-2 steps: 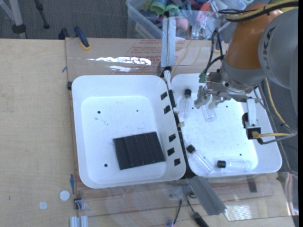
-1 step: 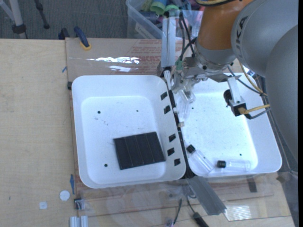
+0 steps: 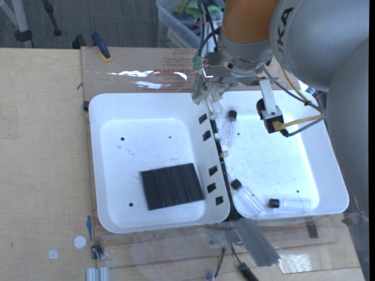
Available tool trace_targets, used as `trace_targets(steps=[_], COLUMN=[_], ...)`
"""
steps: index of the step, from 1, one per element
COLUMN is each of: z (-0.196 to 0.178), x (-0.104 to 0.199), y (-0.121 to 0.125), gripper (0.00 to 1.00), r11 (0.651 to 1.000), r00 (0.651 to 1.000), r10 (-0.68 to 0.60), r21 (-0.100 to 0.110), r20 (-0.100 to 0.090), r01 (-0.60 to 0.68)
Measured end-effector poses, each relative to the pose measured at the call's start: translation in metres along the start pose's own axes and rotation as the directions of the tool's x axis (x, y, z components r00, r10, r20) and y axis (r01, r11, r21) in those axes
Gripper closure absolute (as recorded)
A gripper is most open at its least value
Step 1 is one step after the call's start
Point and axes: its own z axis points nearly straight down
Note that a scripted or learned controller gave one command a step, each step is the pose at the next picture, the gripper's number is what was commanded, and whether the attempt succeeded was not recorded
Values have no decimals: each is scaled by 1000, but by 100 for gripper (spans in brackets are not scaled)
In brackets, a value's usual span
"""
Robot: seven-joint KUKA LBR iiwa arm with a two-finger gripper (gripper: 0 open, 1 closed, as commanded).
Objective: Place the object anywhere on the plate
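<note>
Grey arm (image 3: 328, 34), partial lettering "KA"

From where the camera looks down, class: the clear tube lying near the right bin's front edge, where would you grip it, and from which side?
Grip the clear tube mid-barrel, coming straight down, fingers closing across its narrow width. It lies flat, black cap pointing left, with bare floor of the right bin behind it.
</note>
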Motion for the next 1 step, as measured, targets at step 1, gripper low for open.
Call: trace_targets(steps=[1], z=[-17], x=[51], y=[10], gripper=[100], r11=[849], r00=[849], r10=[-528], r21=[-4], r20=[2], r01=[528])
